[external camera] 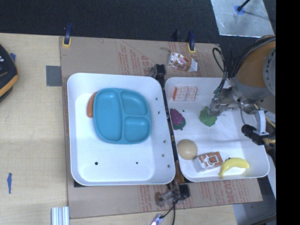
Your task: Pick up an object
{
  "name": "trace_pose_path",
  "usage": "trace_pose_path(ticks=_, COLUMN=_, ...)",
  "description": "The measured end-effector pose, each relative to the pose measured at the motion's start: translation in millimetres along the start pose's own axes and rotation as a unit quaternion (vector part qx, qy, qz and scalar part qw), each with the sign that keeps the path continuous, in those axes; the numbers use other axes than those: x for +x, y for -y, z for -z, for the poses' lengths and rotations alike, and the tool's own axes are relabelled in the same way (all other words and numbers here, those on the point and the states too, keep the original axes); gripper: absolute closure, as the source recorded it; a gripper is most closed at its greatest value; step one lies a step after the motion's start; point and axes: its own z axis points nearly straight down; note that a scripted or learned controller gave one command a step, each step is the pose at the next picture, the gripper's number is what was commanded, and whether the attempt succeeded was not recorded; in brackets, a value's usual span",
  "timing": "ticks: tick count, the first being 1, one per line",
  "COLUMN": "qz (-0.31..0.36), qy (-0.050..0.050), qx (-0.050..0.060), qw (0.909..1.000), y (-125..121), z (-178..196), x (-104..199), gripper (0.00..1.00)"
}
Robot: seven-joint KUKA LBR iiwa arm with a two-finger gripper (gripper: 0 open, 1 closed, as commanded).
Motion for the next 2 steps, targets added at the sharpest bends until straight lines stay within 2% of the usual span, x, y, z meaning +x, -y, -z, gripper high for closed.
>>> trace_pose_path(ticks=1, qz=-0.002, qy=0.0, qx=0.0, qw=1.0, y=49.5, z=28.2, x=0.9, gripper=1.0)
trace_pose_path(ticks=2, qz=-0.002, qy=0.0, qx=-0.001, qw=1.0, y=71.1, z=71.9, x=-4.6, gripper=1.0)
